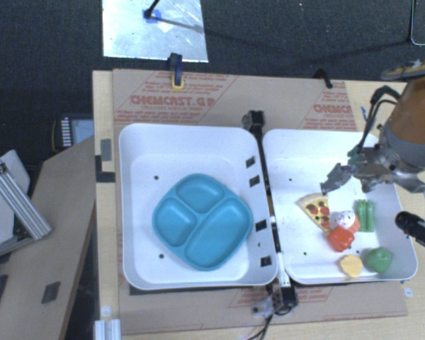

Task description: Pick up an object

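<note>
Cardboard-topped bench (219, 94), 2 white bins, gripper (334, 183) in right bin (297, 161), grip state unclear, pizza slice toy (316, 209) just below it.

The arm (414, 119) comes in from the right side, its orange band broad and rounded near the edge, with the grey wrist section just below it. A dark cable loops along its upper left flank. From the wrist the tool (334, 182) juts out to the left and slightly downward, a dark, angular piece held low. Whether its fingers are parted or closed I can't make out from here.
</note>
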Robot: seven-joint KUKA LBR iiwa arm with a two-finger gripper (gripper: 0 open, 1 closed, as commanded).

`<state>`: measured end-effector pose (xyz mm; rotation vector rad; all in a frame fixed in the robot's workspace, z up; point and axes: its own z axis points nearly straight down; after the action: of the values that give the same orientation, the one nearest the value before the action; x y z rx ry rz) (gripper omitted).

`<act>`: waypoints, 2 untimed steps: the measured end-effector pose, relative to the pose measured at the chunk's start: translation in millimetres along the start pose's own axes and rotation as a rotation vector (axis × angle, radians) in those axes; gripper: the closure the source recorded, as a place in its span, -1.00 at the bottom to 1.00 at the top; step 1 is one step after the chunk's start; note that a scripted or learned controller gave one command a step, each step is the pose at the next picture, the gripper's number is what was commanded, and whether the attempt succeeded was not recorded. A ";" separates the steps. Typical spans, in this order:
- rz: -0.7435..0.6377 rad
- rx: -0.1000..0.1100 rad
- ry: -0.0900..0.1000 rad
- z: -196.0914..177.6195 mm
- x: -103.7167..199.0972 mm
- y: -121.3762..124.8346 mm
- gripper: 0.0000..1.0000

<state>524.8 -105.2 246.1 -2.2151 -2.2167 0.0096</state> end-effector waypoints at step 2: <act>0.000 -0.008 -0.001 41.7 -3.7 -5.2 -1.00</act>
<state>519.2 -108.8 204.5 -2.2198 -2.2214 0.0012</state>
